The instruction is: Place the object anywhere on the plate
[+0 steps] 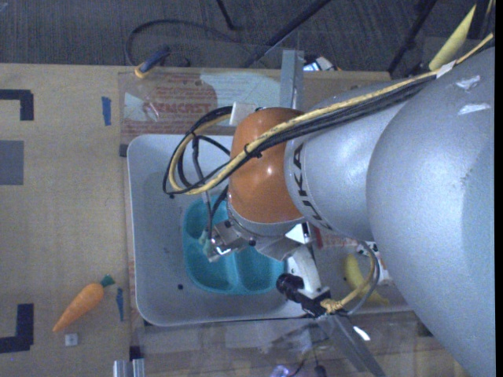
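Since the arm hides whether the gripper (214, 240), low over the blue plate (196, 272) in the white bin (149, 210), is spread or closed, we judge the half-hidden yellow banana-like object (357, 277) beyond that plate: probably light, stiff, slippery, best pinched mid-body.

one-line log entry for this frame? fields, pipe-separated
arm: over left bin | gripper: above blue plate, fingers hidden | banana: right of the plate, partly hidden | toy carrot: on bench outside bin | placement: not confirmed
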Robot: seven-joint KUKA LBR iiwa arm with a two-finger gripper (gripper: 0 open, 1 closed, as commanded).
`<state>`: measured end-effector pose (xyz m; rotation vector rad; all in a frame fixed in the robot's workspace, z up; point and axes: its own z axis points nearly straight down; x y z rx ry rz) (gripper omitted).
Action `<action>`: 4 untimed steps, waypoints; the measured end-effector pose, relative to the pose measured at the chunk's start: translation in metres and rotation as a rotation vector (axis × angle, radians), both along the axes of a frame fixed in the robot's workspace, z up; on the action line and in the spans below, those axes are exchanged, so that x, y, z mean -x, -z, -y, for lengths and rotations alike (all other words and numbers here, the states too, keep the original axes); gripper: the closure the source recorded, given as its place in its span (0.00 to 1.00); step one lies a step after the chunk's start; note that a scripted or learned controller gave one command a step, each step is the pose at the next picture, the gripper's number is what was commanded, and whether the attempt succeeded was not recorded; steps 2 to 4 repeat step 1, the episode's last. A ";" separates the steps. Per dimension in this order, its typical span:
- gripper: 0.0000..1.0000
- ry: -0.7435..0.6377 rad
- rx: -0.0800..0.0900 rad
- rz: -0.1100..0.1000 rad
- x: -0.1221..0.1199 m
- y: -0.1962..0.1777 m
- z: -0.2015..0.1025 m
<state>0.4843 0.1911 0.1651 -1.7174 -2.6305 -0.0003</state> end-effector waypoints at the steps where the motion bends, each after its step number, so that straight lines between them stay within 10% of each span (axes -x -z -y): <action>1: 1.00 0.040 0.000 -0.003 0.005 -0.026 0.093; 4: 1.00 0.040 0.000 -0.003 0.005 -0.026 0.093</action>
